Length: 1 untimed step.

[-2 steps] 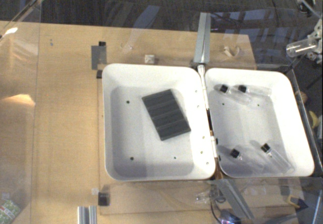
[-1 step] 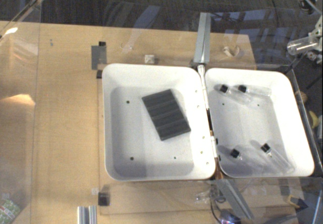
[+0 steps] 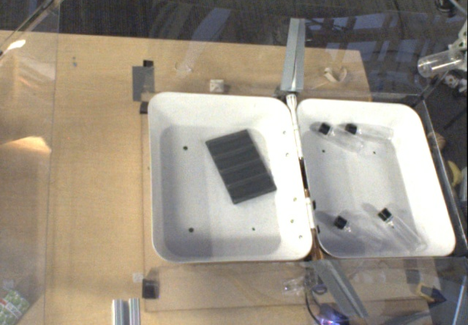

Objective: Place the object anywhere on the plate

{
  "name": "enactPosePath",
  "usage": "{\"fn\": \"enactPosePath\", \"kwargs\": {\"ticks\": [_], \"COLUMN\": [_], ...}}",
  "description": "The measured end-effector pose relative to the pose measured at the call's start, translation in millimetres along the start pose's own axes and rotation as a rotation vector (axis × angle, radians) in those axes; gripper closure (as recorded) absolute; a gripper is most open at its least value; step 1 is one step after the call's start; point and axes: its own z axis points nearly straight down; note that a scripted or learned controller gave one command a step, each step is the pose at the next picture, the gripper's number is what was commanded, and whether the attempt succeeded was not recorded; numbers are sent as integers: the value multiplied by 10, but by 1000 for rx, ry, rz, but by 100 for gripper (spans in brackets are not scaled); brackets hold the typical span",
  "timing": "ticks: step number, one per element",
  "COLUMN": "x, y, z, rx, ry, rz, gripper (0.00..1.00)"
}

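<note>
A dark grey ribbed rectangular plate (image 3: 240, 166) lies flat and slightly turned in the middle of the left white bin (image 3: 164, 184). The right white bin (image 3: 424, 170) holds several clear tubes with black caps. Two of them lie near its far left corner, one tube (image 3: 327, 130) beside another (image 3: 362, 132). Two more rest near its front, one tube (image 3: 345, 226) left of the other (image 3: 395, 222). Nothing lies on the plate.
A grey metal bar (image 3: 295, 53) runs back from the gap between the bins. Black brackets (image 3: 146, 80) (image 3: 150, 288) sit at the left bin's corners, and a small pale block (image 3: 216, 86) lies behind it. Cabling and clear hardware (image 3: 442, 64) crowd the far right.
</note>
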Motion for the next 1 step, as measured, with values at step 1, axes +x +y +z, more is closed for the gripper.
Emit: {"fn": "enactPosePath", "kwargs": {"ticks": [1], "x": [31], "y": [-237], "z": [77], "rx": [-1], "ry": [3], "rz": [10], "gripper": [100]}}
